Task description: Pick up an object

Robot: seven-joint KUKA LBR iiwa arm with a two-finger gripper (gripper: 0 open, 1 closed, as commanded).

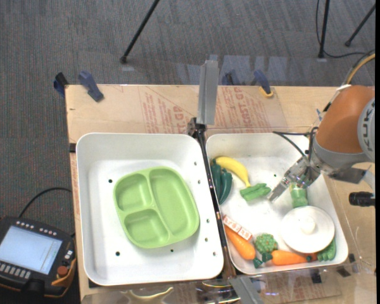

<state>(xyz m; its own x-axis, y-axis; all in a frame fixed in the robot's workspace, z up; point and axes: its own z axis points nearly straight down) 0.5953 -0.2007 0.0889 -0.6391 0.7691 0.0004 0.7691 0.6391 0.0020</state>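
The gripper (284,190) hangs in the right bin (266,149), its fingers narrowly parted and holding nothing, just right of a green toy vegetable (255,191) that lies below the banana (233,168). Likely light, stiff, slick plastic; gripping across its narrow middle looks best.

The white lid (308,228) hides part of a green vegetable (328,252).
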